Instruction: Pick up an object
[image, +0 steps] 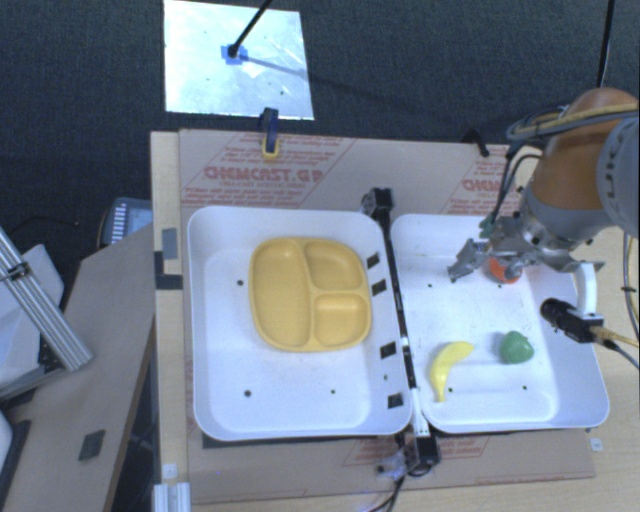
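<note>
Claw (487, 262) at the right of the frame hangs low over the upper part of the right bin (560, 405), an orange-red object (503, 270) showing just beside and partly beneath it; whether its grip is open, closed or on that object cannot be told from this angle. Below it in the same bin lie a yellow banana (447, 367) and, near it, a green lump (516, 347), both loose and apart from the arm. The left bin (215, 390) holds a yellow divided plate (308, 294). The pick appears to be at the reaching-and-closing step; a clean lift would next call for a firm hold, then a straight rise.
</note>
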